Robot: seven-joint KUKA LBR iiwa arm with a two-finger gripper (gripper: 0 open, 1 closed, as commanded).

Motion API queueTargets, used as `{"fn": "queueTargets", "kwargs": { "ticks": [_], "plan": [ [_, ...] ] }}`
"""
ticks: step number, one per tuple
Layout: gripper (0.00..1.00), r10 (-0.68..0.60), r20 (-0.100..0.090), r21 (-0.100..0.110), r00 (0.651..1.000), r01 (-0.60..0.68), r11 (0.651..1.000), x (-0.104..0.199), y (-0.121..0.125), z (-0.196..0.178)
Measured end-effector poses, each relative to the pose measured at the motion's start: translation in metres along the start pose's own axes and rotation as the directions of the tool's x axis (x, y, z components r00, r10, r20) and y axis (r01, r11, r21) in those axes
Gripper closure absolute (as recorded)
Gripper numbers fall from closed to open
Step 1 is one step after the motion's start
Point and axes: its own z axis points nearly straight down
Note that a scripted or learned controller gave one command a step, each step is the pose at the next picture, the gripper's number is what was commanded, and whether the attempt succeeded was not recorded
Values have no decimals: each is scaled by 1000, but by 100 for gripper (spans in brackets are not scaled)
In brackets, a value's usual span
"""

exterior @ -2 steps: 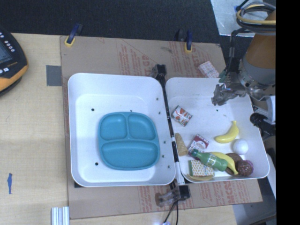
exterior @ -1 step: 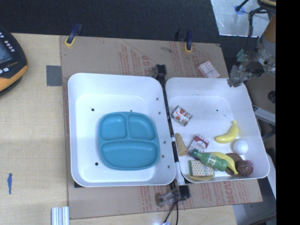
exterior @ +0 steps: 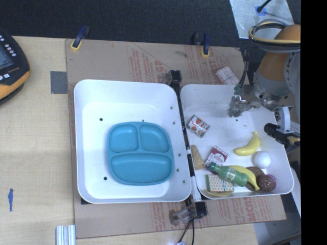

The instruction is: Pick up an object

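Observation:
The right bin (exterior: 214, 93) holds several toy foods: a red and white can (exterior: 198, 126), a yellow banana (exterior: 248, 144), a white egg (exterior: 262, 160), a green bottle (exterior: 229, 173), a second banana (exterior: 246, 174), a sandwich (exterior: 219, 184), a small red and white box (exterior: 217, 154), a cone-shaped piece (exterior: 197, 157) and a dark brown lump (exterior: 266, 182). My gripper (exterior: 236, 107) hangs over the bin's upper right part, above bare floor, apart from all of them. Nothing shows between its fingers.
The left bin (exterior: 87, 101) carries a blue divided plate (exterior: 139, 153). The grey arm with its orange band (exterior: 278, 50) comes in from the right. An orange and black pendant (exterior: 10, 65) lies at the far left. Clamps (exterior: 204, 44) hold the cardboard's back edge.

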Motion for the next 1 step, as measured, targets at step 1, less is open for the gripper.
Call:
{"fn": "queueTargets", "kwargs": {
  "ticks": [1],
  "plan": [
    [100,1,5,-19,1000,-1,1000,-20,10,-80]
  ]
}}
